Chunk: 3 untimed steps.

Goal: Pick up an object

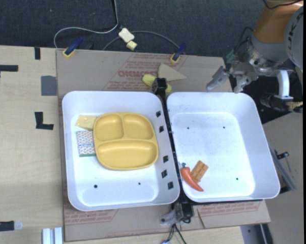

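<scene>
Arm (275,24) raised at upper right, wrist angled down-left. End effector (229,81) spread, gripping nothing, above right bin's (254,136) far rim.

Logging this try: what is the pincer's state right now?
Pincer: open, holding nothing, above the far rim of the right bin.
</scene>
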### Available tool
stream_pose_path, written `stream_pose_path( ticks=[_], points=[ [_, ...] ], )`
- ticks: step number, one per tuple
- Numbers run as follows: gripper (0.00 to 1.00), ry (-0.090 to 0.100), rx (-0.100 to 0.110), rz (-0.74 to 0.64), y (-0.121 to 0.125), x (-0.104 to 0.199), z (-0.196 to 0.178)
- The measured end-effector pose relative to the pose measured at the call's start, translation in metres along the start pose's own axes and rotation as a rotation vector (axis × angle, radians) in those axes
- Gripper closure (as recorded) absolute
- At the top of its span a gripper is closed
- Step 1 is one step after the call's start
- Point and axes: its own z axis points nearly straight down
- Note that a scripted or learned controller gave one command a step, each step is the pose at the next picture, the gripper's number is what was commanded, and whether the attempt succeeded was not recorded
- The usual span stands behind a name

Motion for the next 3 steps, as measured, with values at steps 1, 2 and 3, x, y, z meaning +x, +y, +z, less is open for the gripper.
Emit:
stream_pose_path(
  ticks=[1,2,3],
  points=[
    [0.00,0.003,0.013,0.006,-0.105,-0.022,0.095],
    [0.00,-0.002,-0.003,-0.001,-0.121,0.033,0.176],
    [0.00,-0.005,-0.006,0.005,-0.088,-0.060,0.129]
  ],
)
